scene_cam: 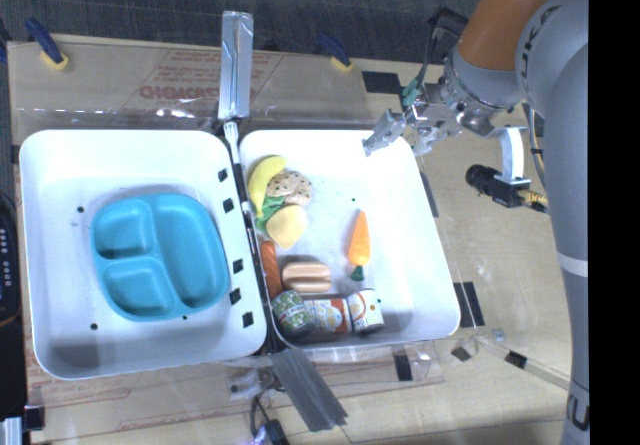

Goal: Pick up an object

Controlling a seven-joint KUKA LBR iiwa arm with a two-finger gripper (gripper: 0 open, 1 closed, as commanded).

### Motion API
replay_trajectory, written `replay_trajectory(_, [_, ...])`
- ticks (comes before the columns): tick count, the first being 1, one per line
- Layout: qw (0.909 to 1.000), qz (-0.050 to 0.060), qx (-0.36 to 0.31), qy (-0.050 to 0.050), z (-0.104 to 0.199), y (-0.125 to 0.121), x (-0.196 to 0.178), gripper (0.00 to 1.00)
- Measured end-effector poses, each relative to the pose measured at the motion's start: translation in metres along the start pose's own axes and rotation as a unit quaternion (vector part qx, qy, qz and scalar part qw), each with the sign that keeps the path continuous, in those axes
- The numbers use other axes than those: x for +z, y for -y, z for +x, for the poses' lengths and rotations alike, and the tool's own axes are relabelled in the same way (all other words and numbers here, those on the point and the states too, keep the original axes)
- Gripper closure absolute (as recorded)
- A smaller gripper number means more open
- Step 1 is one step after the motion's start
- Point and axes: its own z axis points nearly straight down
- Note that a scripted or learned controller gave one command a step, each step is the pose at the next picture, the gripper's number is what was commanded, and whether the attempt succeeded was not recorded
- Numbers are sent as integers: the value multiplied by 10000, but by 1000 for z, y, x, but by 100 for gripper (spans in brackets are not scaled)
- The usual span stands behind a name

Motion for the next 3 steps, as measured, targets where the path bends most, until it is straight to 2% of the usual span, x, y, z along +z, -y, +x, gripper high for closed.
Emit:
replay_trajectory(1, [9982,-8,-607,-1,1,71,158,0])
replay_trajectory(2, [9980,-1,-626,4,0,71,148,100])
replay_trajectory(3, [9988,-50,-481,1,59,11,54,100])
